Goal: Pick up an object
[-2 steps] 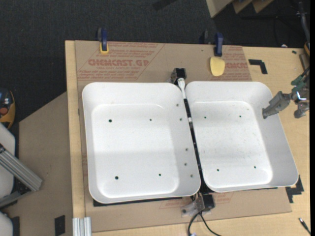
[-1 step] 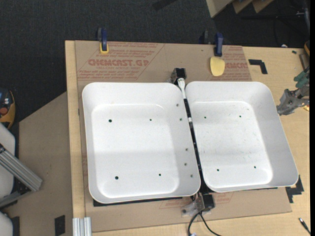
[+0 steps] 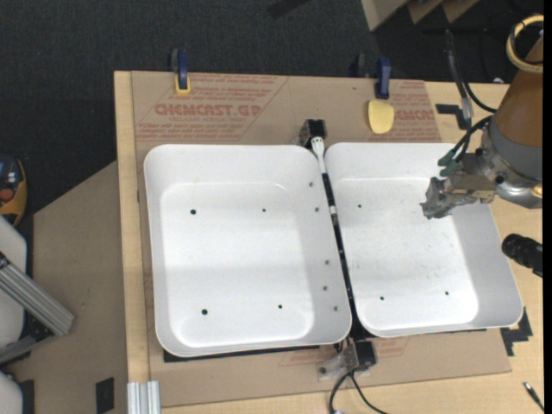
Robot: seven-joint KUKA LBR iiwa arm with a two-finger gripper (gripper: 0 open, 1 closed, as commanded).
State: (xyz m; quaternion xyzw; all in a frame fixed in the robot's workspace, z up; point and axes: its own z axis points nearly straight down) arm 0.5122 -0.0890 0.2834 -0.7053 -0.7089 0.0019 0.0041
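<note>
My gripper (image 3: 436, 202) hangs over the right bin (image 3: 414, 317), near its right side and towards the back. The grey arm with its orange band (image 3: 524, 110) reaches in from the right edge. The gripper's tip is a dark grey cluster just above the bin's white floor. No object shows between the tips from this angle. The floor below the gripper is plain white, marked with a few small black dots.
The left bin (image 3: 172, 231) lies beside the right one, with a black strip (image 3: 332, 222) along their shared edge. A yellow pad (image 3: 380, 116) and two blue clamps (image 3: 180, 61) sit on the cardboard at the back. Cables hang near the arm.
</note>
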